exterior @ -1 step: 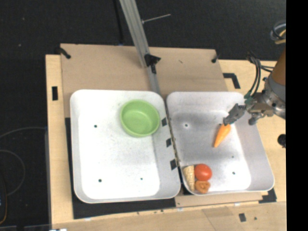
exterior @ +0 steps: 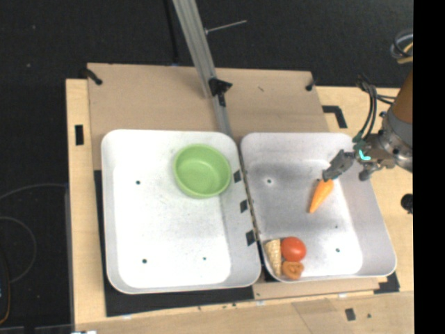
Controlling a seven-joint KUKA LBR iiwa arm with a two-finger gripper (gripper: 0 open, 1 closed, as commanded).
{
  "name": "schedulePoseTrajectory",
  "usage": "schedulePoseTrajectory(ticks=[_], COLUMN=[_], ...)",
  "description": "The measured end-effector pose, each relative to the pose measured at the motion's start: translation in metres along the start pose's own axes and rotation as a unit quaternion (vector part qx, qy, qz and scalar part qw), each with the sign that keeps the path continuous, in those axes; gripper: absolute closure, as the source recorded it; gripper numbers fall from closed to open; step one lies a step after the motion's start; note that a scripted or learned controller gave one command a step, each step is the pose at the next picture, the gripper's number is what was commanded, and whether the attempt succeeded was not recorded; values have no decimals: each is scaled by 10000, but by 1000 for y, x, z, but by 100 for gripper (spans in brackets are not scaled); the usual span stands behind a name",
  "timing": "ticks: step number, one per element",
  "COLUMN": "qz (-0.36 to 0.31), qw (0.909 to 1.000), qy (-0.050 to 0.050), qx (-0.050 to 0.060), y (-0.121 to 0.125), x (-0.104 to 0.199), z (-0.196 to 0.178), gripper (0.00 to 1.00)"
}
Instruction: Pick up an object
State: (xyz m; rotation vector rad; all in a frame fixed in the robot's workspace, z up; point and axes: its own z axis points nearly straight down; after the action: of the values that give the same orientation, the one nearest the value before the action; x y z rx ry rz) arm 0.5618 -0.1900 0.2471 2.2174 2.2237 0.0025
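Over the right bin (exterior: pixel 361 207), the claw (exterior: pixel 345 164) reaches in from the right rim, its dark fingers (exterior: pixel 338 167) angled down toward the top of an orange carrot (exterior: pixel 320 196). Whether the fingers are spread or closed cannot be told, nor whether they touch the carrot's upper end or stop just short of it. The carrot is a smooth tapered cone lying tilted on the bin floor, well clear of every wall, with bare floor around it. In the near-left corner of the same bin sit three small items, packed together against the rim: a pale ridged cone-like piece (exterior: pixel 273 253), a round glossy red tomato (exterior: pixel 294 248) and a brownish lump (exterior: pixel 293 270). The left bin (exterior: pixel 132 214) carries a light green bowl (exterior: pixel 202 171), round and smooth-walled, near its far-right corner; the rest of its floor lies open. Both bins are shallow, white, with rounded corners and grey scuffing. They rest side by side on a tan worktop (exterior: pixel 271 89). A grey metal pole (exterior: pixel 196 40) slants from the far edge.
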Motion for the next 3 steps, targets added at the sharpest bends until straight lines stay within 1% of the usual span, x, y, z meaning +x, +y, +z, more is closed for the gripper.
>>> schedulePoseTrajectory(ticks=[1, 2, 3], qz=[15, 27, 31], qw=[10000, 10000, 10000], qy=[-5, -8, -13], qx=[34, 6, 18], y=[0, 2, 1], x=[5, 4, 2], z=[61, 121, 147], gripper=[0, 0, 0])
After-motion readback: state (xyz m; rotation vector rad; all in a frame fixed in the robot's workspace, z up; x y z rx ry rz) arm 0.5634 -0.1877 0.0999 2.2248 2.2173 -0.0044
